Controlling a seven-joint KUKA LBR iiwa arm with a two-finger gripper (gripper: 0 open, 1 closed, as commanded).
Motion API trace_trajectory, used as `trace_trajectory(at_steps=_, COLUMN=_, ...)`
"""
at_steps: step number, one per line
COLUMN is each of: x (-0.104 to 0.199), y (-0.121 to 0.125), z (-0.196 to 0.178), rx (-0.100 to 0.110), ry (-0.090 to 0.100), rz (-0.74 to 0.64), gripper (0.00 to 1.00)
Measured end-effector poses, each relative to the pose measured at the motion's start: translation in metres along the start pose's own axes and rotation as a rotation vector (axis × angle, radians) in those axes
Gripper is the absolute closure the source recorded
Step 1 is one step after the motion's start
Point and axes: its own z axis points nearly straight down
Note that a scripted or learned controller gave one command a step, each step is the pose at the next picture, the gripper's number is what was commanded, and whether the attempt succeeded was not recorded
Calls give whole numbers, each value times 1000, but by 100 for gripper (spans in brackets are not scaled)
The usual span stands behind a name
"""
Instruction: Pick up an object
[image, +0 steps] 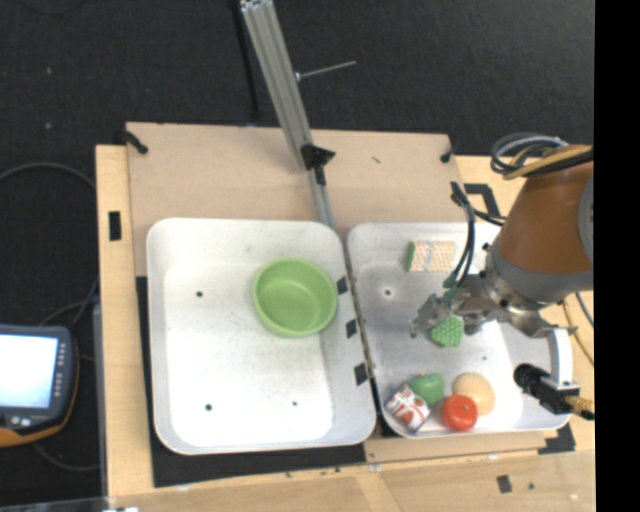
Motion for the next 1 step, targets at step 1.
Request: trace_trajectory(at_steps=1, x=0, y=0, z=0, rx=-1, ry=0, rz=2, gripper=0)
